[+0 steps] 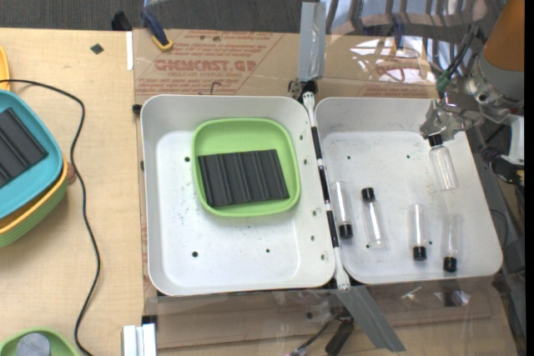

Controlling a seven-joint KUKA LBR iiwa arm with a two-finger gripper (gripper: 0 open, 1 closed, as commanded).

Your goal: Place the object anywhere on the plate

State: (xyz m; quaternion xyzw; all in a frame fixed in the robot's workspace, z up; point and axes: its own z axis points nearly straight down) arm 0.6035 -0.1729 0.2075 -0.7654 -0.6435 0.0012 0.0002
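A green square plate [284,142] with a dark ridged insert [244,178] sits in the left bin [167,229]. My gripper [436,132] is at the upper right of the right bin [392,137], far to the right of the plate. Its fingers are shut on the black cap of a clear tube [445,167]. The tube hangs slanted below the fingertips, towards the bin's right wall.
Several more clear tubes with black caps lie on the right bin's floor: one [342,208] by the left wall, one [372,221] beside it, and two [417,231] [451,244] near the front right. Stacked bowls [33,179] and a black cable [83,204] lie on the table at left.
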